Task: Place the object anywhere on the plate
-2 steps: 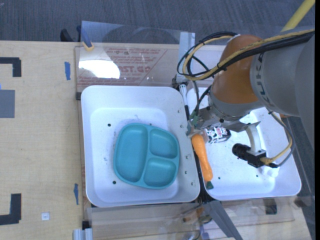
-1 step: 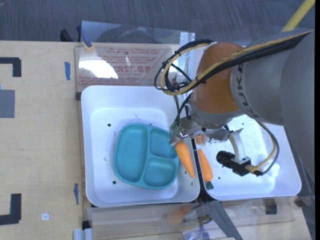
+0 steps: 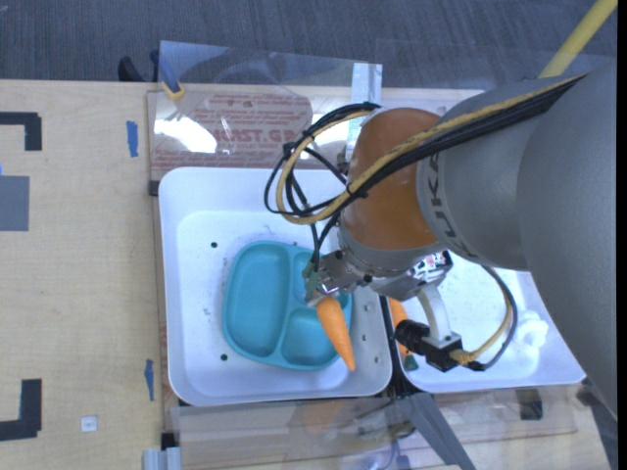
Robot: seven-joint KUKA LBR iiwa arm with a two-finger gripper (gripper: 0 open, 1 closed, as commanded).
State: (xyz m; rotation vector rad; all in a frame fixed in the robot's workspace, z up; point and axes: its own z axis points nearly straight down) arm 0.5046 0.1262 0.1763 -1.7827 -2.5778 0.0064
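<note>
Gripper low over the left bin, mostly hidden under the wrist and the orange band; cannot tell from here whether open or closed, or whether clamped on anything.

Carrot directly below the gripper in the view, thick end touching or just under it, tip slanting away toward the bin's near right corner. Lying across the right rim of the plate, partly over the bin floor.

Plate just left of the gripper: blue, with 3 compartments, flat in the left bin.

Writing: parts of white letters, "KU", on the grey arm to the right of the gripper. Red print on a clear sheet beyond the gripper, at the far end of the bin; too blurred and glare-struck to read.

Around: black cables looping above the gripper beside the band. Right bin to the gripper's right, largely covered by the arm. Small orange thing just right of the gripper, past the bin divider, mostly hidden. Black connector with a yellowish hose lower right. 2 blue tape strips far left on the bench.
</note>
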